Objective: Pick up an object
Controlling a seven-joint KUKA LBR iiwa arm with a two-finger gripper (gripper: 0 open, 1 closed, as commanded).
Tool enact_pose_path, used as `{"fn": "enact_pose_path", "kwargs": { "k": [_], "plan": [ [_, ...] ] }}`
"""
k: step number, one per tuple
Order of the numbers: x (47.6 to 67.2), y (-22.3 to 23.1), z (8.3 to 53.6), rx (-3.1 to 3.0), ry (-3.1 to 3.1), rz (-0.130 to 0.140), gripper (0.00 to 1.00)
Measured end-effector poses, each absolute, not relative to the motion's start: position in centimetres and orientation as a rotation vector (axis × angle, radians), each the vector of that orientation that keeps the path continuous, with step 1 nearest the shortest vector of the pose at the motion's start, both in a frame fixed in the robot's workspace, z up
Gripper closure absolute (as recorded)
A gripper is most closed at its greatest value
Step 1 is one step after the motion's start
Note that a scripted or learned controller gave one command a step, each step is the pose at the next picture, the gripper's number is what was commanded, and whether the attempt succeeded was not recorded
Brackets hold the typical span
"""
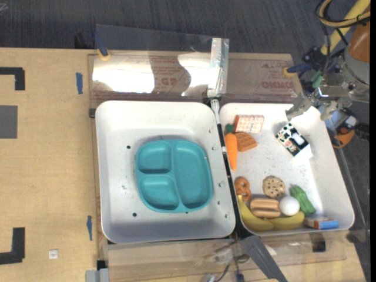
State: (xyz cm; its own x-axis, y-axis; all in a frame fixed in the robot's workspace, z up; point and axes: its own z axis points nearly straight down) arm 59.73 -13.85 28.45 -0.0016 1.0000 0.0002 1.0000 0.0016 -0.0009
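Observation:
The right bin (pixel 336 163) holds several toy foods. An orange carrot (pixel 231 150) lies along its left wall, beside a pale waffle-print box (pixel 249 123) and an orange wedge (pixel 247 141). A black-and-white patterned block (pixel 292 139) sits near the back right. At the front lie a cookie (pixel 273 186), a pretzel (pixel 242 186), a hot dog (pixel 265 206), a banana (pixel 271 221), a white ball (pixel 289 205) and a green pickle (pixel 302 198). My gripper (pixel 304 106) hangs over the bin's back right corner, just above and behind the patterned block, with nothing seen in it.
A teal divided plate (pixel 174 174) lies in the left bin (pixel 111 128). An orange-and-blue stick (pixel 324 223) rests at the right bin's front right corner. A shiny foil panel (pixel 153 75) stands behind the bins. Yellow and black cables (pixel 338 7) hang by the arm.

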Motion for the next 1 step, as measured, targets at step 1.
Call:
{"fn": "enact_pose_path", "kwargs": {
  "k": [1],
  "plan": [
    [57.13, -15.43, 31.27, -2.148, -2.298, -0.003, 0.00]
  ]
}}
